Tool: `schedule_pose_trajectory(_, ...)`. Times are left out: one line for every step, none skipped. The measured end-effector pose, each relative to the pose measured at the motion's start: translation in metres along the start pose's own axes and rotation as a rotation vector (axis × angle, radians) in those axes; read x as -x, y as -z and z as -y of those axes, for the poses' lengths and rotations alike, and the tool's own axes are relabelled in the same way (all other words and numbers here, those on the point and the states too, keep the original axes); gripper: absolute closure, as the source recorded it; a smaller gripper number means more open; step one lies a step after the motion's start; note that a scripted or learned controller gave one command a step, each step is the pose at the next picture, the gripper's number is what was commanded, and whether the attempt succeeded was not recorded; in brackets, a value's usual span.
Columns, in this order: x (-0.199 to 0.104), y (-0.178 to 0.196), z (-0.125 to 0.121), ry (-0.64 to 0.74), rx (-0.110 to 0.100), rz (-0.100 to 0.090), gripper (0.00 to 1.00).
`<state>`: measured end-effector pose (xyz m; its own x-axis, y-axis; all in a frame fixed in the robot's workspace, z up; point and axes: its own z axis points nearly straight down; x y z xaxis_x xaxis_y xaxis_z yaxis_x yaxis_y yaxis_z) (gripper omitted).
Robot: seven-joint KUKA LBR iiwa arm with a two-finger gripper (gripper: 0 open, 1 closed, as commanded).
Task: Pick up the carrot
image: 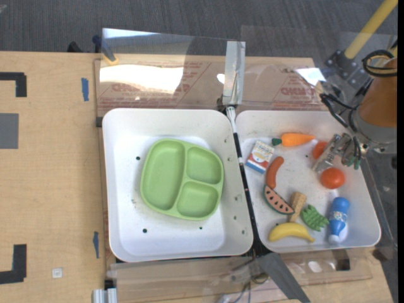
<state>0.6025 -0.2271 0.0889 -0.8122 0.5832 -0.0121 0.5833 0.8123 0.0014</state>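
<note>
Arm reaches in from the right; gripper [336, 153] low, jaws' gap unclear.

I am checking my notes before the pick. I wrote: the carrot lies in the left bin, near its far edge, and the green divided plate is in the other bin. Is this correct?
Not quite. In the camera view the carrot lies in the right bin, near its far edge, and the green divided plate is in the other bin, the left bin.

No legible text. Red print on clear panels [151, 84] at 12 o'clock is too blurred to read. Small carton [259, 157] and blue bottle [339, 218] carry labels, unreadable at this resolution.
</note>
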Motion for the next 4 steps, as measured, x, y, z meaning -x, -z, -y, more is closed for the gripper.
schedule_pose_trajectory(-0.001,-0.001,-0.002,0.003,0.001,-0.003,0.0)
schedule_pose_trajectory(0.02,0.051,-0.032,-0.568,0.0,-0.004,0.0)
schedule_pose_trajectory(0.035,-0.002,-0.059,-0.755,-0.016,-0.023,0.0)
schedule_pose_trajectory(0.001,-0.002,-0.108,-0.776,-0.01,-0.013,0.0)
